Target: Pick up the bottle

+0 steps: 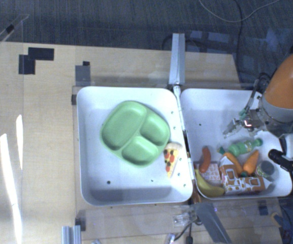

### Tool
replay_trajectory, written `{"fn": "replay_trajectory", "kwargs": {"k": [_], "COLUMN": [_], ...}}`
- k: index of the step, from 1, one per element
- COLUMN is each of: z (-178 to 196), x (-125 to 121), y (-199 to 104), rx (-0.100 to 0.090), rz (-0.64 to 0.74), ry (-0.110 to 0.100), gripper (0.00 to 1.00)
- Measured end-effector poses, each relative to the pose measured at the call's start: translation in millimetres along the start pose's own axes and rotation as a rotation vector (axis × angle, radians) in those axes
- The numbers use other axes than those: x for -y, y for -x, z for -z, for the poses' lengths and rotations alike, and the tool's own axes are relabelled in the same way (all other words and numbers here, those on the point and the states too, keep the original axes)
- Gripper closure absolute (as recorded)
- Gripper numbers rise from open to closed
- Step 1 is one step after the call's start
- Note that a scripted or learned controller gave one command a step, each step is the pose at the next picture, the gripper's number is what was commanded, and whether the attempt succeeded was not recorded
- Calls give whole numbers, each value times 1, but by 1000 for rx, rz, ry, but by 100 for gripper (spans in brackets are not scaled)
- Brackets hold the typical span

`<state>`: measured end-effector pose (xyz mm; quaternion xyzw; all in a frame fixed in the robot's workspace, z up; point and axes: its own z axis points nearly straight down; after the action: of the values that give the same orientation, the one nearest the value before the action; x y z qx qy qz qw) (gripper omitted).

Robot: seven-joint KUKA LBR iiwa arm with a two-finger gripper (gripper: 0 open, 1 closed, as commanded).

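Your arm, grey with its orange band [288,83], reached in from three o'clock over the right bin [202,111], its gripper [242,122] poised above the bin's bare upper floor; whether the claw stood wide or narrow could not be told from this slanted view, and nothing was seen held in it. The bottle [243,147], green and lying on its side, rested just toward six o'clock of the gripper, its length running roughly from nine to three o'clock. It lay at the upper edge of a crowded heap: a carrot [251,161] just at its five o'clock, a sausage [205,159] toward eight o'clock, a carton [237,179] and a banana [208,187] farther toward six o'clock. You would have done well, on this showing, to shift the claw a short way toward six o'clock, turn it so the fingers straddled the bottle's narrow width rather than its length, and descend over its middle, clear of the carrot. The risk appeared to be a round body rolling off, or a fingertip catching a neighbour. In the left bin [90,177], a green divided plate [135,131] and a slice of pizza [171,158] at its four o'clock lay well apart from the work.
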<state>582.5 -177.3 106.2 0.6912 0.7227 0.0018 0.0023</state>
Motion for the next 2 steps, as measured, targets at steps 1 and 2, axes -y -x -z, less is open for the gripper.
{"fn": "replay_trajectory", "kwargs": {"k": [1,2], "z": [-17,-5], "x": [43,39], "y": [23,22], "rx": [-2,-4], "rz": [-67,-66], "ry": [7,15], "gripper": [0,100]}}
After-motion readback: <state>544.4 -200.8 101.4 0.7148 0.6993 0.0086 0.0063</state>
